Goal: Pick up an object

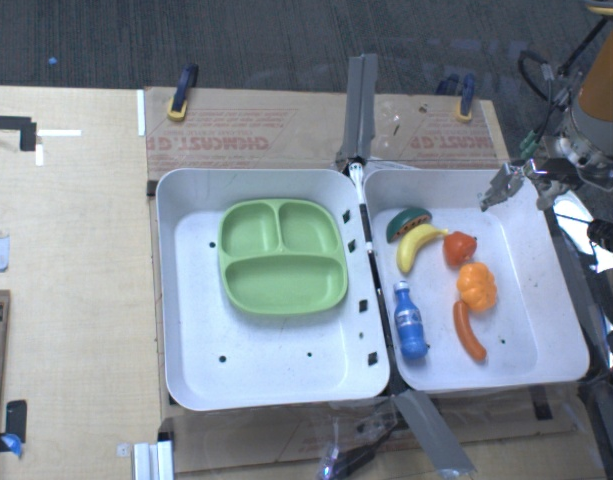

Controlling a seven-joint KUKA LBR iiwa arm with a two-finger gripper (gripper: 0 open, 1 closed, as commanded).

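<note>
Nearest the camera, at the lower edge of the frame, a grey metal bracket lies on the worktop below the seam between the two bins.

Left bin, centre of the frame: a green divided plate with three compartments lies flat in its upper half.

Right bin, right of centre, contents:
- A blue bottle with a white cap lies along the bin's left wall, cap toward the top of the frame.
- A yellow banana lies above the bottle, touching a dark green and red item at the bin's upper left.
- A red tomato-like item sits just right of the banana.
- An orange pumpkin-like item sits just below the red item.
- An orange sausage-shaped item lies below the pumpkin-like item, tilted toward the lower right.

The gripper hangs at the upper right corner of the right bin, well apart from every item. Nothing sits between its fingers. Whether the fingers are apart or together cannot be determined at this resolution.

Two clamps with blue and yellow handles hold the cardboard sheet at the top of the frame.
</note>
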